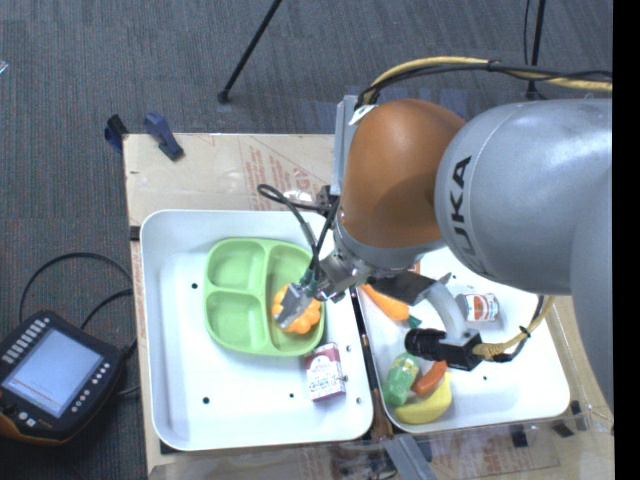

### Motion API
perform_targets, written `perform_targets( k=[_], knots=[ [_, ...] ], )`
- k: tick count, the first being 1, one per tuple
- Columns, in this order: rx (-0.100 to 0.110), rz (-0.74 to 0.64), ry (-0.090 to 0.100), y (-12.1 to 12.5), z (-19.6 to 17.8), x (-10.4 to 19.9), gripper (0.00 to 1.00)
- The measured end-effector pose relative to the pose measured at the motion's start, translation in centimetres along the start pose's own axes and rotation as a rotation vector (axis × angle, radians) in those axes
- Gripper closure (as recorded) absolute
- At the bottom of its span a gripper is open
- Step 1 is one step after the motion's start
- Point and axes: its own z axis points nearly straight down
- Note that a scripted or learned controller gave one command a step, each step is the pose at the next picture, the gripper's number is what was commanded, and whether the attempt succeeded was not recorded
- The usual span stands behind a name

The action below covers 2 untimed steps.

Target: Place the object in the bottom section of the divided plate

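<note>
Left bin (170, 388): shallow, white, holding a green divided plate (240, 298) with three sections, two smaller ones toward the bin's left, one long one on the plate's right side, nearest the gripper. Small red-and-white carton (326, 372) lying on the bin floor just beside the plate's lower right corner, apart from it.

Right bin (520, 388): shallow, white, holding an orange carrot-shaped piece (388, 303), a small can with a red label (481, 308), and a cluster at the lower left corner of green, red and yellow toy produce, the yellow banana-like piece (428, 404) lowest.

Gripper (297, 308): reached down over the long section of the plate, fingertips pressed into or against an orange object (309, 315). Jaw state: cannot tell; fingers too small and too crowded by the orange object to read as clenched or released.

Orange object: rounded, glossy, probably a plastic toy fruit; resting in the long right-hand section of the plate, toward its lower end, partly covered by the gripper.

Handling, judged: light, rigid, hollow-looking, smooth enough to slip or roll out of a two-finger pinch. Best hold likely across the widest middle, fingers squarely opposed. Not fragile; little risk from a short drop. Main hazard: rolling against the plate's divider ridge or dragging the light plate along.
</note>
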Motion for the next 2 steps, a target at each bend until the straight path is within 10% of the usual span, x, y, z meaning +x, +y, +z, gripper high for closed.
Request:
perform_targets(
  k=[2],
  knots=[
    [0.0, 0.0, 0.0, 0.0, 0.0, 0.0, 0.0]
  ],
)
